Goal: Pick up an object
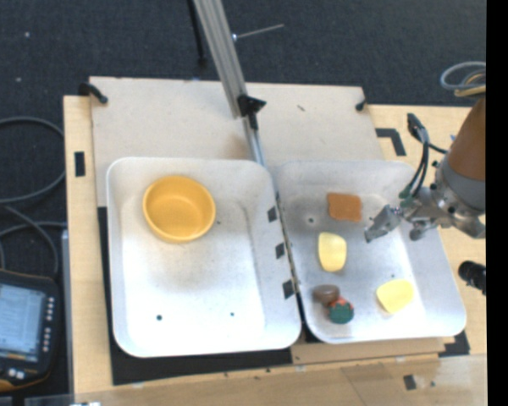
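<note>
Hovering at the right of the frame above the right bin (pixel 423 307), the gripper (pixel 381 227) is seen empty in the approach step, its grip state indiscernible, and a descent onto the pale yellow block (pixel 332 252) is judged necessary.

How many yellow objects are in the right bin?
2. One pale yellow block lies near the middle of the right bin; the other yellow piece lies nearer its front right corner. None seems hidden.
</note>
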Robot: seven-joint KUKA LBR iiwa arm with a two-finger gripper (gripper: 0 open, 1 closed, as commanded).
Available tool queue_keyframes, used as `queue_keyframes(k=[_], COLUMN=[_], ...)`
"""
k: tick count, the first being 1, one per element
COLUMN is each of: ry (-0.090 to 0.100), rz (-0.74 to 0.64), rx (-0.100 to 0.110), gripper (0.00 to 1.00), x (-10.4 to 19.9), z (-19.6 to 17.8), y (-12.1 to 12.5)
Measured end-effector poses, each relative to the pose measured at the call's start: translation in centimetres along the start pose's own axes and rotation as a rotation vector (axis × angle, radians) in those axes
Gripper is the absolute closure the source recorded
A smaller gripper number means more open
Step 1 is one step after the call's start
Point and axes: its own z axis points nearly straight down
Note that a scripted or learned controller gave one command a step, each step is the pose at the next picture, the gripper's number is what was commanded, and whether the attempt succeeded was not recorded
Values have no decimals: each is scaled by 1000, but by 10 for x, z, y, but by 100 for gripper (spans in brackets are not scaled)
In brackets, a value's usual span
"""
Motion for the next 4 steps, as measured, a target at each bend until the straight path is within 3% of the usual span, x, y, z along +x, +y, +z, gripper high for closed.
queue_keyframes(k=[1,3,4], ry=[0,-1,-2], rz=[1,4,4], rx=[0,5,3], gripper=[0,0,0], x=[0,-4,-5], z=[0,100,127], y=[0,1,1])
